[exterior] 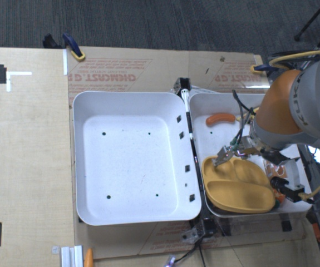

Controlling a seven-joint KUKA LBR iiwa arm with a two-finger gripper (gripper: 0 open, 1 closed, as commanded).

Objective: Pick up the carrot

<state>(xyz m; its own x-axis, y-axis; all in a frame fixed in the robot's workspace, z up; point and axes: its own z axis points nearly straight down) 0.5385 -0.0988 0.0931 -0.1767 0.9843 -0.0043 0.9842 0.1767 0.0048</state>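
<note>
tan dish (240, 188) fills right bin's (200, 166) near end; carrot (221, 118) lies at far end. claw (226, 156) state: cannot tell. risk: descending here strikes dish, missing carrot.

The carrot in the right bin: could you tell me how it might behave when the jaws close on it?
The carrot looks smooth and rounded, so it may roll or slip sideways. It seems short and solid, so probably stiff. It lies near the right bin's far wall, apart from the yellow dish.
</note>
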